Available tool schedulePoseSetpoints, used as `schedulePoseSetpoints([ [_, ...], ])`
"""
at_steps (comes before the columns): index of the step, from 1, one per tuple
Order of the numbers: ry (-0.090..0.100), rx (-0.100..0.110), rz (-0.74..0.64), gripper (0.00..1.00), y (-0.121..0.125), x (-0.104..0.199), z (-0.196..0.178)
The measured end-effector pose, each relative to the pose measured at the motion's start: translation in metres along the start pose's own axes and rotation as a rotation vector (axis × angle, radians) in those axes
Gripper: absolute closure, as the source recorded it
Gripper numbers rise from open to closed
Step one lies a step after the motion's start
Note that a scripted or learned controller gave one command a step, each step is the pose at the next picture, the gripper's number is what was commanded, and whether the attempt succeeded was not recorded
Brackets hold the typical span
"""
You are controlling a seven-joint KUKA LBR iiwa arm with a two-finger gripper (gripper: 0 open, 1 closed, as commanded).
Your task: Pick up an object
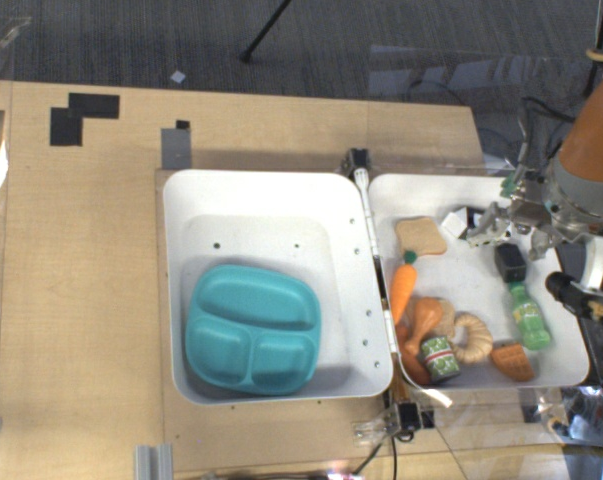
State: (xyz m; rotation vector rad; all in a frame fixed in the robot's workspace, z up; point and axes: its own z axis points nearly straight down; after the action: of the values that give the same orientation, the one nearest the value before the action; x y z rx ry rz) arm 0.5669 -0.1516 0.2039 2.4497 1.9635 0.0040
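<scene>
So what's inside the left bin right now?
The left bin holds one teal divided plate, lying flat toward its near-left corner. Whatever might sit under the plate is covered and can't be seen.

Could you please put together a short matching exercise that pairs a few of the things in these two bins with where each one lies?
Things:
1. teal divided plate
2. toy carrot
3. bread slice
4. green bottle

Places:
A. right bin, near its far left corner
B. right bin, along its left wall, green top pointing away from the camera
C. left bin, in its near part
D. right bin, near its right side, below the gripper

Pairs: 1-C, 2-B, 3-A, 4-D
</scene>
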Motion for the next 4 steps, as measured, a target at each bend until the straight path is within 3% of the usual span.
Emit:
schedulePoseSetpoints([
  [1,0.002,0.013,0.075,0.0,-0.033,0.041,0.1],
  [2,-0.007,-0.005,-0.099,0.0,-0.025,0.056,0.114],
  [3,-0.002,-0.015,-0.24,0.0,-0.064,0.049,0.114],
  [4,0.002,-0.023,-0.245,1.0,-0.061,0.052,0.102],
])
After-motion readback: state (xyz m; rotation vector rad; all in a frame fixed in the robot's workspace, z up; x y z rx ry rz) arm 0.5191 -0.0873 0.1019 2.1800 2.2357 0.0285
